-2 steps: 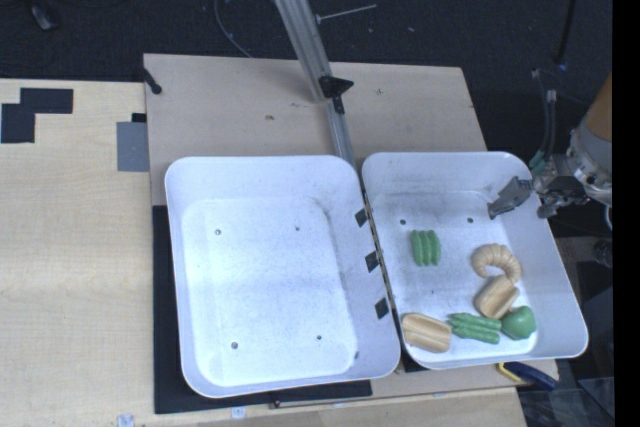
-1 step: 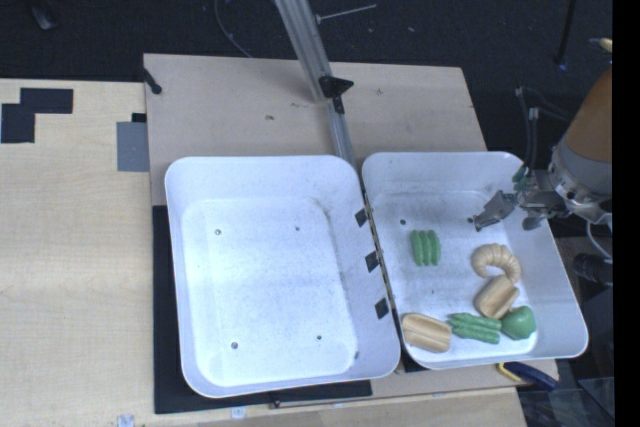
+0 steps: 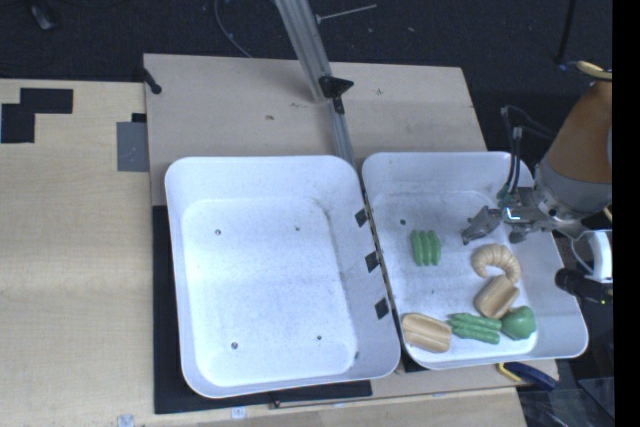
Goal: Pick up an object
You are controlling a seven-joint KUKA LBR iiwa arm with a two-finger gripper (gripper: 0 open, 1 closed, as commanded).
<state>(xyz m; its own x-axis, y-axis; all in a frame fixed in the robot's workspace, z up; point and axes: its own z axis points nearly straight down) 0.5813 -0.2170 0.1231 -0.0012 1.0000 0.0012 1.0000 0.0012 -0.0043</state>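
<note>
- The shallow white plastic bin on the left [image 3: 262, 275] lies well to the left of the gripper, across the divide where the two bins meet; nothing here concerns the pick.
- The shallow white plastic bin on the right [image 3: 440, 177] holds every candidate object, which is presumably why the arm reaches in over its right rim.
- A ridged green plastic piece [image 3: 425, 248] lies alone, left of and slightly below the gripper, apart from the rest; being isolated, it looks the easiest grasp.
- A tan bread-like roll [image 3: 427, 332] sits far below and left, by the front rim.
- A long green vegetable-shaped toy [image 3: 475, 327] lies beside it, touching a round green lump [image 3: 519, 322].
- A curled beige croissant-shaped toy [image 3: 496, 260] lies just below the gripper, with a tan oblong piece [image 3: 496, 296] touching it underneath.
- The grey two-finger gripper [image 3: 483, 227] hovers near the bin floor, its fingers spread apart with nothing between them, probably poised between the ridged piece and the croissant.
</note>
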